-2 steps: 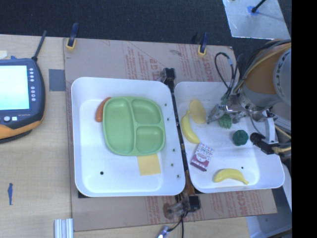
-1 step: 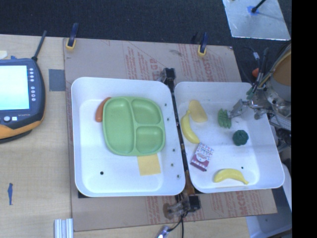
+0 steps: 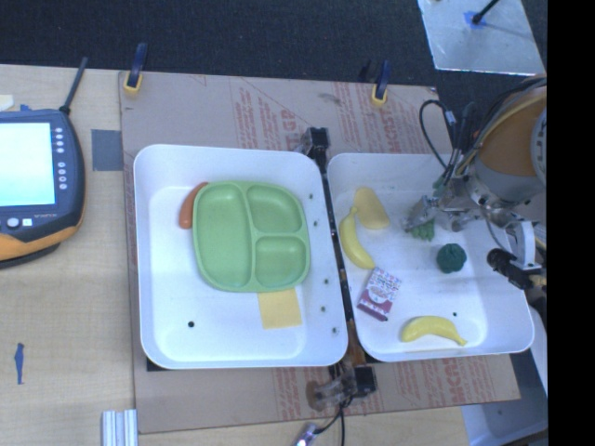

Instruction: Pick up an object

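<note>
Claw [image 3: 429, 216] sits low over the far part of the right bin [image 3: 507, 342], and from my seat I see it right at a small green leafy piece [image 3: 423, 230]; whether it is clenched or released I cannot tell, since the wrist hardware blocks that spot. Just right of there and a little nearer lies a dark green round object [image 3: 452, 258], apart from the claw. At the left side of that bin a pale yellow wedge [image 3: 371, 209] rests at the far end with a banana [image 3: 354, 241] touching it below. A small red-and-white packet [image 3: 379, 294] lies near the bin's left wall, and a second banana [image 3: 432, 330] lies close to the near rim. In the left bin [image 3: 163, 337] I see a green divided plate [image 3: 251, 237], an orange-red item [image 3: 189, 206] poking out at its far left edge, and a yellow square [image 3: 280, 308] tucked under its near edge. Over on the left of the tabletop [image 3: 65, 342] rests the control pendant [image 3: 33, 184].
</note>
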Controlling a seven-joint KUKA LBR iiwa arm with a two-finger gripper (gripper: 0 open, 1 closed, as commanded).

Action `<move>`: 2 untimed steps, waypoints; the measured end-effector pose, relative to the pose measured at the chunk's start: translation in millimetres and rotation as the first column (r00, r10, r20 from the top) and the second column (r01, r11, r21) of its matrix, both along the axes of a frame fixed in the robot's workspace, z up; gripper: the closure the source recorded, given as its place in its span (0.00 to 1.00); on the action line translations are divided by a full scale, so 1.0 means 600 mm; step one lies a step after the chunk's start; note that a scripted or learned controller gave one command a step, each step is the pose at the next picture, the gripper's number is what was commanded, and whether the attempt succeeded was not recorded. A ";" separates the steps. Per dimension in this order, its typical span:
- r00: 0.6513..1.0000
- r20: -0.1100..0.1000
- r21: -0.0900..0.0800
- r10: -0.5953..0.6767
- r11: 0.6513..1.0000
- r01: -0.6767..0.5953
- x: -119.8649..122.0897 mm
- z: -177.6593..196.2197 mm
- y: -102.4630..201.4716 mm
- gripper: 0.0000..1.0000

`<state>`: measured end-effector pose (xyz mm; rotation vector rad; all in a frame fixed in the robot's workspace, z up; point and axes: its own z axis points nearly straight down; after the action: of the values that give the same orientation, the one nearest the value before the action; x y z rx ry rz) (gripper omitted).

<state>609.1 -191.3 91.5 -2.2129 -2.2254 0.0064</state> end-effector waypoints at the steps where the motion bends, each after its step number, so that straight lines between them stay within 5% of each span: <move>1: 1.000 -0.001 -0.001 0.002 1.000 -0.002 0.000 0.018 -0.002 1.00; 2: 1.000 0.004 0.001 -0.001 1.000 0.001 -0.038 0.208 0.072 1.00</move>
<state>586.1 -148.1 216.2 -2.2160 -2.2255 0.0013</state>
